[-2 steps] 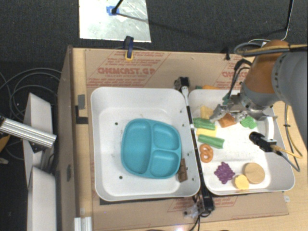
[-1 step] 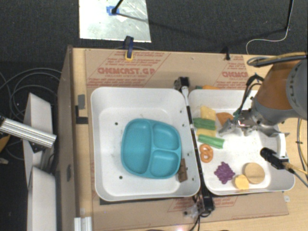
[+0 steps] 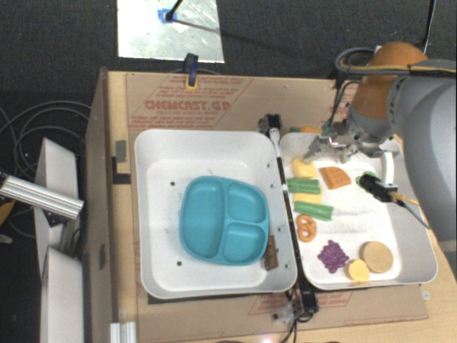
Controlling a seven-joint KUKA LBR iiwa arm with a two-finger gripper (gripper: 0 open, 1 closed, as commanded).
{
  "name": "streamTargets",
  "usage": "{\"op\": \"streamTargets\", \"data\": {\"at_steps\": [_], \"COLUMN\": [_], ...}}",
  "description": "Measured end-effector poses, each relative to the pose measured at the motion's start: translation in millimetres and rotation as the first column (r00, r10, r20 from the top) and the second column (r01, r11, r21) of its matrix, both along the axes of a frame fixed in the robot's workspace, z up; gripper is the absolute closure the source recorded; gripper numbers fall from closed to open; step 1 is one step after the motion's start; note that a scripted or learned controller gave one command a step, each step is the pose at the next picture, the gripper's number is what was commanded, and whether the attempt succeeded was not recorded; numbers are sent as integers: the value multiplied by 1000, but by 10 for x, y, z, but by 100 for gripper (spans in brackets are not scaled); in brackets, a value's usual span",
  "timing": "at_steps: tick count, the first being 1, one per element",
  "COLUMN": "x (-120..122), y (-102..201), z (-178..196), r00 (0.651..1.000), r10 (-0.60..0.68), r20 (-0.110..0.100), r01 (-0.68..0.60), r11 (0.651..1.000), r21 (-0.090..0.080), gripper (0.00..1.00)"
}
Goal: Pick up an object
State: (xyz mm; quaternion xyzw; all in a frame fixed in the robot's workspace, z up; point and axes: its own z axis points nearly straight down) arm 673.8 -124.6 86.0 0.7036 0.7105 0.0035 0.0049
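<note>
Camera view is showing you the gripper [image 3: 330,147] hovering over the far end of the right bin [image 3: 414,263], above the yellow piece [image 3: 305,168] and orange wedge [image 3: 334,177]; whether it is released or clenched, you cannot tell. Nothing is being carried. Judging from this, you should be centring over one piece, clear of the green sticks [image 3: 303,186] nearer left, before descending.
</note>
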Motion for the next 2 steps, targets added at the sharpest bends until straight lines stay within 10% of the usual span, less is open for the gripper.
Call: {"op": "streamTargets", "data": {"at_steps": [1,2], "x": [-526,-497], "y": [-80,-73], "z": [-15,100], "r00": [1000,1000], "r10": [-10,-6], "r20": [-13,-7], "r01": [10,6], "r11": [1000,1000], "r21": [2,1], "gripper": [0,100]}}
